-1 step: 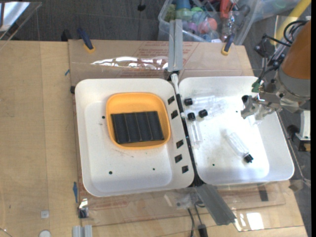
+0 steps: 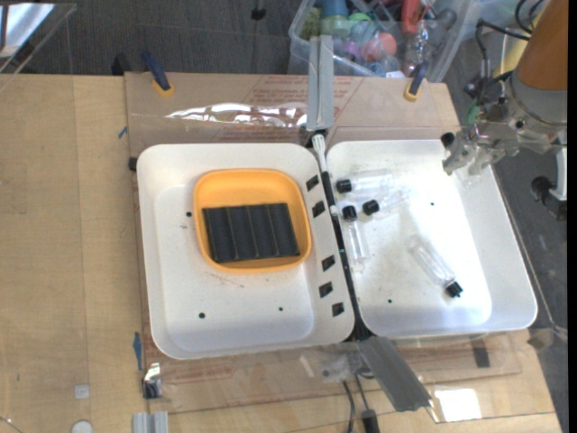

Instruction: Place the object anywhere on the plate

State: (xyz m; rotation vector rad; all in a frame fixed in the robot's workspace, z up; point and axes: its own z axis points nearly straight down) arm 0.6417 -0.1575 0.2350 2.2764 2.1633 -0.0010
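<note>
No legible writing seen. Black ribbed block (image 2: 251,233) seen lying flat on orange plate (image 2: 209,190) in left bin (image 2: 171,318). Clear vials with black caps (image 2: 434,265) scattered in right bin (image 2: 505,305). Gripper (image 2: 469,154) poised over right bin's far right corner, arm entering from right; whether open or closed cannot be told.

I count two white bins (image 2: 171,332), one orange plate (image 2: 209,188) and one black ribbed block (image 2: 251,233). I make out four clear black-capped vials (image 2: 435,267), though their outlines blur together.
</note>
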